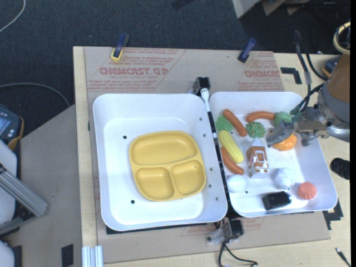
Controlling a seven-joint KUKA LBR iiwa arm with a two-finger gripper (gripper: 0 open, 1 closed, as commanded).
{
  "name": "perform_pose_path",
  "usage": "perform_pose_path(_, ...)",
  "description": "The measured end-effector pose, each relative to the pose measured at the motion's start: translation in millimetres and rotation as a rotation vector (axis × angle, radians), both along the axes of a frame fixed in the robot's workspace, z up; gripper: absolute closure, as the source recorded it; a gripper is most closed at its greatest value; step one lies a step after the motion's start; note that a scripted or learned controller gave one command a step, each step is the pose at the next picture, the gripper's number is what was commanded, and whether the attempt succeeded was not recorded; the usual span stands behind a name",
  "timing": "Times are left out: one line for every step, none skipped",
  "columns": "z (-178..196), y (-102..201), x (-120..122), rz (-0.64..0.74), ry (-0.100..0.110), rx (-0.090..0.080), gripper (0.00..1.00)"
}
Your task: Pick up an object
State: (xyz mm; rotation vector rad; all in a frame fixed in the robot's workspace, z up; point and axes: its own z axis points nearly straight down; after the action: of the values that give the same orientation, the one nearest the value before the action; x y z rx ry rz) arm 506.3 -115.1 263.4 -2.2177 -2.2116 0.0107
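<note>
Bright, even overhead light, soft shadows, mild glare on white bins.

Arm entered from right: grey rounded housing, orange-tan band above wrist, pale silver ring below it. Black cables ran along upper side toward wrist. Gripper was dark grey metal, boxy, with slim dull fingers; finer details such as screws and markings too blurred to tell.

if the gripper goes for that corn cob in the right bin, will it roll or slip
The corn cob looks rounded and elongated, so it would probably roll sideways if nudged. Its surface seems smooth and glossy, likely plastic, so the fingers may slip. It lies close beside a sausage and broccoli, which could get bumped.
</note>
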Motion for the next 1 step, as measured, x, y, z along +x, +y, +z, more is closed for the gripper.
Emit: perform_pose_path(5.9,0.1,2.2,0.003,-0.013,-0.002,0.00)
